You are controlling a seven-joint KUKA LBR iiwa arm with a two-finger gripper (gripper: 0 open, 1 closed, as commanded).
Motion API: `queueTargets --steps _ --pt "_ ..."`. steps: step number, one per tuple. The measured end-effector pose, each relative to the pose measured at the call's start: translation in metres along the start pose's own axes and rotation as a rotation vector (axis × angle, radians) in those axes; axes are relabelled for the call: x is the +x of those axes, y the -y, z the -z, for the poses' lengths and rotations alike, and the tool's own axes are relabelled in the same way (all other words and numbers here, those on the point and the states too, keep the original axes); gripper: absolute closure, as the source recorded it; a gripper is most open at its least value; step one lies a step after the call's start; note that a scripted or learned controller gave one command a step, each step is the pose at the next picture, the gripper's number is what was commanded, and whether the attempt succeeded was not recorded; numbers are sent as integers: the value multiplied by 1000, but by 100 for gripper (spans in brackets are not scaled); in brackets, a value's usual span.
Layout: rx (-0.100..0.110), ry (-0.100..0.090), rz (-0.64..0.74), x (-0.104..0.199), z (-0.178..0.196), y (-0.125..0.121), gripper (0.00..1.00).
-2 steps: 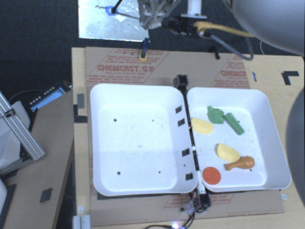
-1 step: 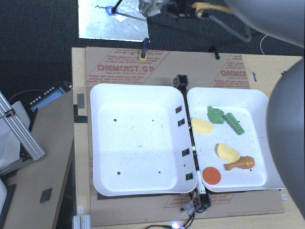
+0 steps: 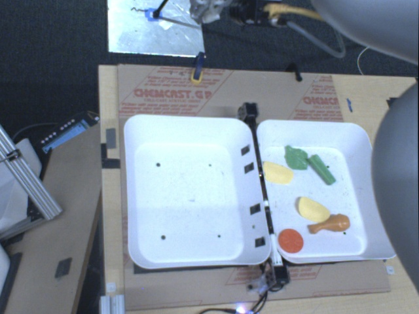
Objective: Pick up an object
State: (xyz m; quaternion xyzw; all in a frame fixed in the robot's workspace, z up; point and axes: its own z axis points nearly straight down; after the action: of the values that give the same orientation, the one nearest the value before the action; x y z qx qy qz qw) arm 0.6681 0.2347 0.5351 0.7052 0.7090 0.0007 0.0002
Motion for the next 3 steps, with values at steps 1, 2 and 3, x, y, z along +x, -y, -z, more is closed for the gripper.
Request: queueTargets --steps 1,2,3 --pt "0 0 -5 -37 1 29 100" --pt "-3 0 -1 -27 0 -1 100" --pt "-1 0 0 -6 0 0 100"
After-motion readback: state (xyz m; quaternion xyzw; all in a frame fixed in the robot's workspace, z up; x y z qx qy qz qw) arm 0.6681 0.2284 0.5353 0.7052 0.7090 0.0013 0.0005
